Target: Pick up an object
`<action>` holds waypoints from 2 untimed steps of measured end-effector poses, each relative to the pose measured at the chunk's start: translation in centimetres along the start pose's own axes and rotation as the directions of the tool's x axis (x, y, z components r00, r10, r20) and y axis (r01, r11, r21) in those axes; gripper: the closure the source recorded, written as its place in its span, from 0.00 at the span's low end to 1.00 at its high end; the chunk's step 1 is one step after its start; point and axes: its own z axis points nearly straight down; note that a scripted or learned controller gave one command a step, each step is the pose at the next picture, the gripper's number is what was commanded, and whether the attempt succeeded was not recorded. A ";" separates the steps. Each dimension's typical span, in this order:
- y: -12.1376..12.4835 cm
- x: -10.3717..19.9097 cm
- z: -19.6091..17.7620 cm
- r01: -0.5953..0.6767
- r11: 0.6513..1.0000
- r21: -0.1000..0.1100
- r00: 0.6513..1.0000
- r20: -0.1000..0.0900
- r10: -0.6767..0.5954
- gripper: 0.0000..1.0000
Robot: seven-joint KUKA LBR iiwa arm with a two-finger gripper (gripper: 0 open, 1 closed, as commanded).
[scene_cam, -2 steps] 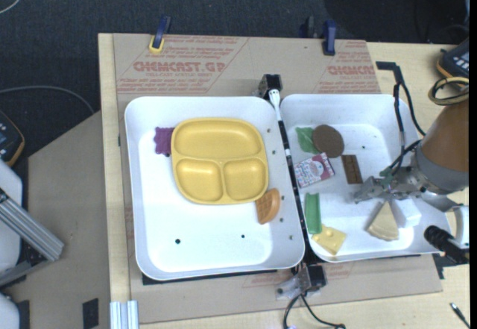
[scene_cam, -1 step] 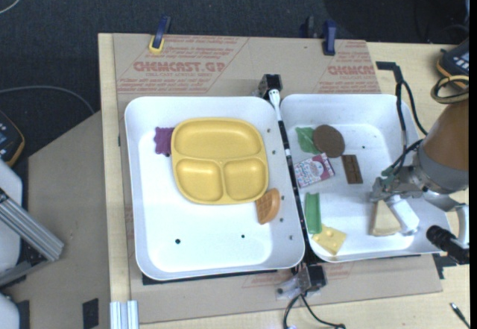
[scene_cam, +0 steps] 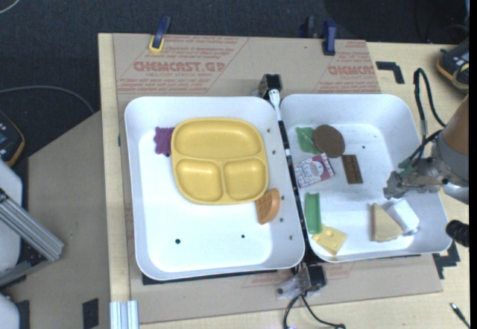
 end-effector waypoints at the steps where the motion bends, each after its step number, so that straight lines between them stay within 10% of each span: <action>1: -0.1 0.2 -6.3 0.001 1.000 -0.003 1.000 0.001 -0.001 1.00; 2: 0.0 0.1 -7.5 0.002 1.000 0.001 1.000 -0.001 -0.002 1.00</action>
